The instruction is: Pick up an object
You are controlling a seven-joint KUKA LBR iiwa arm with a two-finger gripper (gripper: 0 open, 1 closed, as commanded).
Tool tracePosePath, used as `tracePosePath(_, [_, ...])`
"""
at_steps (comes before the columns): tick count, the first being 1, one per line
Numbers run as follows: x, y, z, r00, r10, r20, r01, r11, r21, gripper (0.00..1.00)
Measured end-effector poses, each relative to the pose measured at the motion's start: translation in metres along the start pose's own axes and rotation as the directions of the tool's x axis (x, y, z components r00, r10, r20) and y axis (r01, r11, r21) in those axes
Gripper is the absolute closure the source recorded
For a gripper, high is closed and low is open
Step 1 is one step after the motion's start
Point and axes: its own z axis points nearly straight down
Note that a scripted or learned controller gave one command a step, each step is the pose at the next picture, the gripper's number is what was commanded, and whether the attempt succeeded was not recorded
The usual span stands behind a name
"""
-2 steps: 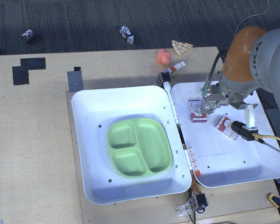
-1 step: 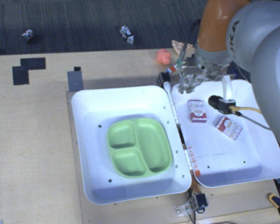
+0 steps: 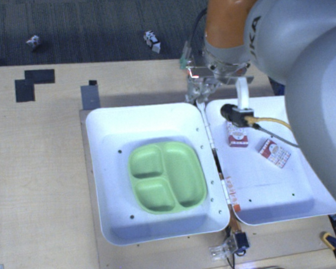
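A green divided plate (image 3: 165, 176) lies flat in the left bin (image 3: 109, 166). In the right bin (image 3: 269, 201), two small red-and-white boxes rest on the floor: one (image 3: 237, 136) near the back left, the other (image 3: 274, 152) a little to its right and nearer the front. My gripper (image 3: 198, 91) hangs over the back end of the ridge between the two bins, behind and to the left of the boxes. Nothing shows in its grasp.
The big grey arm covers the right side and the back right of the right bin. An orange label (image 3: 230, 190) sits on the ridge between the bins. Dark blocks (image 3: 33, 83) lie on the bench at the back left.
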Motion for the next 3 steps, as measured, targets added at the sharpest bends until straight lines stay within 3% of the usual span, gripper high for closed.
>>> tracePosePath(1, [0.097,-0.001,0.032,1.0,0.001,0.0,-0.001,1.0,0.004,1.0])
tracePosePath(2, [0.119,-0.073,0.011,1.0,0.001,0.001,-0.001,1.0,0.003,1.0])
tracePosePath(3, [0.101,-0.154,-0.002,1.0,0.006,0.002,-0.006,1.0,0.003,1.0])
